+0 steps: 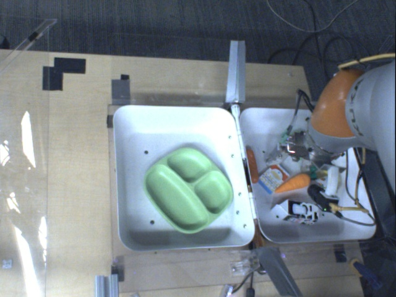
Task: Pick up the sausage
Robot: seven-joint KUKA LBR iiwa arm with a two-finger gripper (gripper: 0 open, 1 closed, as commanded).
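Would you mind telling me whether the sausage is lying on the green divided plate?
No, the sausage lies in the right bin along its left wall, while the green plate sits in the left bin.

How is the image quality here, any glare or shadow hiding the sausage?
Camera view: glare streaks the clear panel at left; lighting over both bins is even and soft; the sausage by the right bin's left wall is sharp and unshaded; the arm shadows the clutter beneath it.
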